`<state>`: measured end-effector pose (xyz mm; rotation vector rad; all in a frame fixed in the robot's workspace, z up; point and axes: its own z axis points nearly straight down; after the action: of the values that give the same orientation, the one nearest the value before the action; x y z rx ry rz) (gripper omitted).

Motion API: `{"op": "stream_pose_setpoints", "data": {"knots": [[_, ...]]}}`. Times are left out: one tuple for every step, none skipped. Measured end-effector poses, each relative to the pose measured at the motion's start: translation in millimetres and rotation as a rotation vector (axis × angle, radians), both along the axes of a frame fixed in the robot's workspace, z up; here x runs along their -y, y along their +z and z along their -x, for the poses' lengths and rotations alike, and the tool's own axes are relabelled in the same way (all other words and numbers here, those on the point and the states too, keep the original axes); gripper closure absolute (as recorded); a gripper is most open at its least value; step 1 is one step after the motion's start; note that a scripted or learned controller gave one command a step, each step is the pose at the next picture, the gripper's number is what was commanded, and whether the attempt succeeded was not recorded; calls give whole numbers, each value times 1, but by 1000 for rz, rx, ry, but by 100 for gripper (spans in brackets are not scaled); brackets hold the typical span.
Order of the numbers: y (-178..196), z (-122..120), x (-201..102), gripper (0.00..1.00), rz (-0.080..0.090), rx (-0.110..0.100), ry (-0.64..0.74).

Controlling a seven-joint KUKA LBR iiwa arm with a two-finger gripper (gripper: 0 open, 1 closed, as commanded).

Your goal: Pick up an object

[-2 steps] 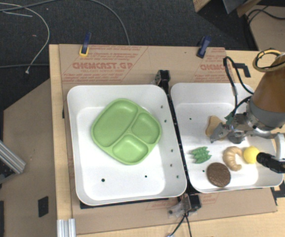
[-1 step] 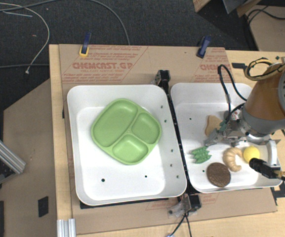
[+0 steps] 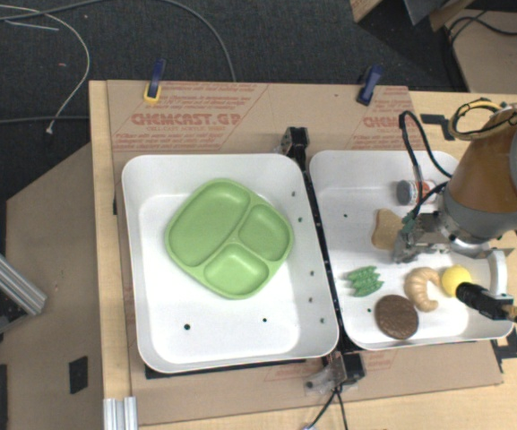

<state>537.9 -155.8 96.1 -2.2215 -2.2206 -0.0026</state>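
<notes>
You are watching the gripper (image 3: pixel 408 240) hovering low over the right bin (image 3: pixel 357 173) with nothing visibly lifted, the tan piece (image 3: pixel 385 229) lying just beside its fingers, whose spread I cannot tell.

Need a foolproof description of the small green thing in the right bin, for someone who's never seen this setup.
Take the right bin, the one the arm reaches into. Along its near half lies a row of small items; the green toy is leftmost, beside the bin's left wall. It is the one green, leafy-looking piece there: the brown disc, tan croissant and yellow ball lie to its right.
</notes>
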Motion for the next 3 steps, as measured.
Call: {"op": "stream_pose_setpoints", "data": {"knots": [[56,8,5,100,3,4,0],[112,-3,0,100,3,7,3],[150,-5,0,100,3,5,2]]}}
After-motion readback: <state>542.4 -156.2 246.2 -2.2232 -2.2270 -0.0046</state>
